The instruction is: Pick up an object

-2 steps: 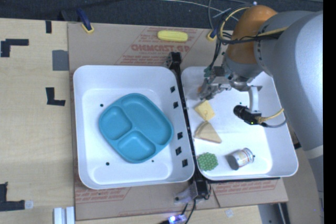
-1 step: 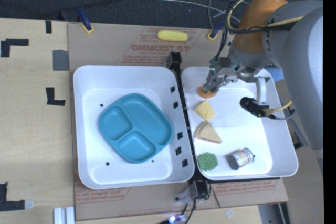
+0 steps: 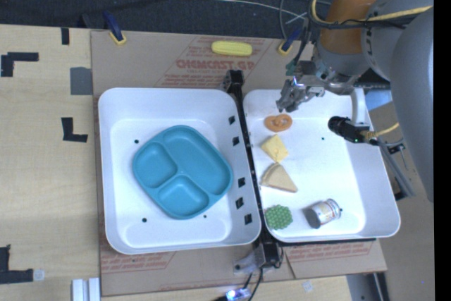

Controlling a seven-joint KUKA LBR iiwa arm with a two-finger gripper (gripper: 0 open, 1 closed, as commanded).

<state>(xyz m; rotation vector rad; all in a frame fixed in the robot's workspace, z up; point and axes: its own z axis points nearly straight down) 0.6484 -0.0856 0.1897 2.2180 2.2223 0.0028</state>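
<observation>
1. The claw [image 3: 289,103] is seen over the far left part of the right bin [image 3: 352,173]; whether it is spread or pressed together cannot be told.
2. Just near of it an orange slice [image 3: 278,123] lies apart from the tips.
3. Nearer still, two yellow wedges [image 3: 275,149] [image 3: 280,179], a green ball [image 3: 278,216] and a small can [image 3: 323,212] are found.
4. In the left bin [image 3: 120,151] a blue tray [image 3: 182,170] is placed.
5. On the desk [image 3: 42,151], far of the bins, a yellow banana [image 3: 231,48] is laid.
</observation>
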